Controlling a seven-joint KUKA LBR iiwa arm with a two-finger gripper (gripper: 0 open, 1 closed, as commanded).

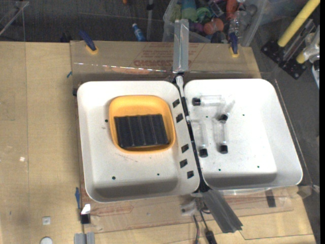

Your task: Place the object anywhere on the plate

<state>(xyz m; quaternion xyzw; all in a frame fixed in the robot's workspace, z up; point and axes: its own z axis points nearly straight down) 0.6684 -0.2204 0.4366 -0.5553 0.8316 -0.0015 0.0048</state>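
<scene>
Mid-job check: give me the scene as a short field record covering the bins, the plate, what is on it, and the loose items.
left bin: shallow white bin, holds the plate
plate: orange-yellow rounded-square plate, flat in the left bin
on plate: dark ribbed rectangular block, lying flat
right bin: shallow white bin, holds clear tubes with black caps, scattered
task state: the block rests on the plate

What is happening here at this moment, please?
Nothing is being handled just now. On the bench, the left white bin holds an orange plate with a dark ribbed block lying on it. The right white bin holds three clear tubes with black caps, lying loose on its floor, apart from the plate. If a tube is the object meant, placing it is not yet done.
</scene>
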